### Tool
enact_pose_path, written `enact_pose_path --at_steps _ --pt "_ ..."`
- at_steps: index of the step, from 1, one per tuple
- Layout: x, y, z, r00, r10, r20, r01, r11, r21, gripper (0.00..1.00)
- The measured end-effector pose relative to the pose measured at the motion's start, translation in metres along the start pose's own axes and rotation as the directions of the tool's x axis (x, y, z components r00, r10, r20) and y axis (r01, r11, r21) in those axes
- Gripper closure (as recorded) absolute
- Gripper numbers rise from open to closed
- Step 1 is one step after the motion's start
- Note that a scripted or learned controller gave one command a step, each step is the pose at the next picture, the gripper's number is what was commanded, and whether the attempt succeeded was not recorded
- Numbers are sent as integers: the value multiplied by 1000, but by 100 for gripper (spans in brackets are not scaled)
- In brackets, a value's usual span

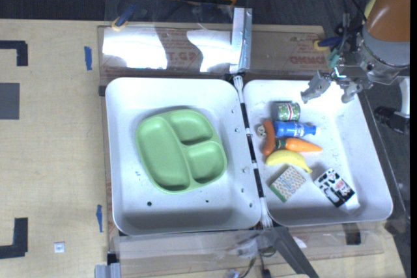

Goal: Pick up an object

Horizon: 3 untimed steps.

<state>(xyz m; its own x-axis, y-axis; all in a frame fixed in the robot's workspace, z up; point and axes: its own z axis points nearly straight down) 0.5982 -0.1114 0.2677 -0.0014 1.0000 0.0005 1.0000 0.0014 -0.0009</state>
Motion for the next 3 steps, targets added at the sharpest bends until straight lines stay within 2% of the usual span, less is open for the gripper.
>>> enact_pose_path --at_steps 1,2,3 --pt "6 20 -6 995 -101 2 101 995 -5 0" --pt "-22 -54 102 1000 3 0 -3 1000 -1 0" --pt "-26 -16 181 1000 11 1 -11 1000 -6 0"
